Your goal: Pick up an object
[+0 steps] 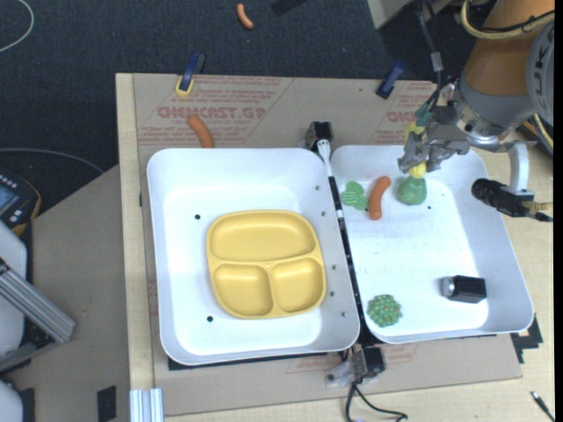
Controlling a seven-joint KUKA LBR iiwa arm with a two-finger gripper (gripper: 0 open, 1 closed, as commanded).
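gripper (420, 161) hangs at the far edge of the right bin (493, 271), its grey fingers pointing down over a small green toy with a yellow top (412, 187). whether the fingers are spread or closed cannot be told from this slanted view, and nothing is clearly seen between them. the green toy sits just below the fingertips, close enough that it may be touching them.

just beside it, toward the bin divider, lies an orange sausage-shaped toy (378, 197), and next to that a leafy green piece (353, 194). nearer the camera in the same bin are a round green bumpy piece (383, 309) and a small black block (464, 288), well apart from each other.

the left bin (176, 236) holds a yellow divided tray (264, 262). another orange sausage (201, 131) lies on the cardboard beyond the bins.

the green toy looks like light, hard plastic play food, probably smooth and a little slippery. its rounded body would likely roll away from a pinch near the top, so a hold across its widest middle seems safest.
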